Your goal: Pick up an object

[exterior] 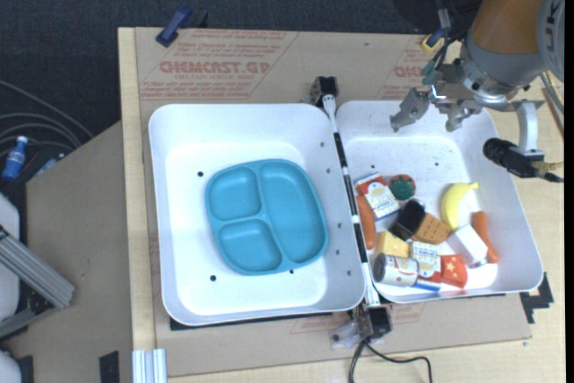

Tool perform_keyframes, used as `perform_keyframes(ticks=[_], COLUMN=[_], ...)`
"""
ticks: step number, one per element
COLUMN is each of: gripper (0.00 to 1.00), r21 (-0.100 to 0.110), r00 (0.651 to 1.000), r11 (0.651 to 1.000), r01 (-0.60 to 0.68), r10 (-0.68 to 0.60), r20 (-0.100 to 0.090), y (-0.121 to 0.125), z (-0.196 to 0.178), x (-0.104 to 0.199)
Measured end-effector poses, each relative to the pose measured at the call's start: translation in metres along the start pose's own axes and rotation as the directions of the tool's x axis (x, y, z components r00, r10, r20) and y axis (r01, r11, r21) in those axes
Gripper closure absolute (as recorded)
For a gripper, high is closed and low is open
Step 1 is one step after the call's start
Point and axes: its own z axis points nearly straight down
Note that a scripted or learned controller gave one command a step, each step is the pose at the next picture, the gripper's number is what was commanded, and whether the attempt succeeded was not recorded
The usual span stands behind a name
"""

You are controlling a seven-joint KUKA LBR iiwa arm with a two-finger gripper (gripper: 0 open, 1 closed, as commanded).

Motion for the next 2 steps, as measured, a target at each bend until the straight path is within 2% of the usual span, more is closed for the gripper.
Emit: perform_keyframes(ticks=[1, 2], gripper=[0.00, 0.00], r21=[0.003, 0.001], r00=[1.000, 1.000], r11=[1.000, 1.000], r01=[0.000, -0.001], r10=[0.000, 0.001], r20=[0.000, 0.000], y=[0.036, -0.027], z=[0.134, 0.135], x=[-0.007, 0.003])
